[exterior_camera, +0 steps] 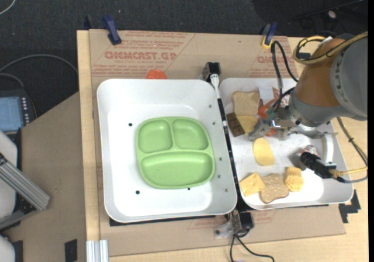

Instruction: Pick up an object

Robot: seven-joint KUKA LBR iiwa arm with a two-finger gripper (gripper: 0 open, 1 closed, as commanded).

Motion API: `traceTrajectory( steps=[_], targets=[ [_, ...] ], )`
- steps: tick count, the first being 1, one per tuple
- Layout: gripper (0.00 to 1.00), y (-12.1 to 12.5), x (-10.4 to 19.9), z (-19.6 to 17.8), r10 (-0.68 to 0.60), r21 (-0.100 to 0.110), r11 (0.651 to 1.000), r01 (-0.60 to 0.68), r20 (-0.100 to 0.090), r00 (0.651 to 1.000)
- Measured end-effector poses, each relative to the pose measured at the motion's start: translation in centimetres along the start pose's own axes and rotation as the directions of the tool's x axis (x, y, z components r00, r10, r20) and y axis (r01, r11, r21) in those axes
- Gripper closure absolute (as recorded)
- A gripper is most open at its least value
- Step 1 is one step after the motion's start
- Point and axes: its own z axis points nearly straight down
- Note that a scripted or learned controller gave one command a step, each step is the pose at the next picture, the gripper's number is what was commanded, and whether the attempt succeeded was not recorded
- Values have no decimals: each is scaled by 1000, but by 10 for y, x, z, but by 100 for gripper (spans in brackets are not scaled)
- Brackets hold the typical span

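Gripper [266, 127] low in the right bin [336, 193]; whether it is clamped on anything cannot be told. Yellow oval [263, 152] just below it; bread slice [246, 102] and brown block [234, 124] to its left. Green tray [173, 152] in the left bin [117, 155].

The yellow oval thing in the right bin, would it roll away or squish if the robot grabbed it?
The yellow oval piece looks smooth and rounded, so it might slip or slide between fingers. It lies flat, so it probably won't roll far. It looks like toy food, likely light; whether it squishes can't be told from here.
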Motion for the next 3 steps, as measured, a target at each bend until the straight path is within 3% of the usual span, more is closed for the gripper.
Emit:
traceTrajectory(
  steps=[1, 2, 3],
  targets=[
    [0, 43, 0, -1, -2, -11, 1000, 2, 5, 1000],
    [100, 42, -1, -12, -2, -11, 1000, 2, 5, 1000],
    [100, 7, 58, -116, -5, -14, 1000, 5, 3, 1000]
  ],
)
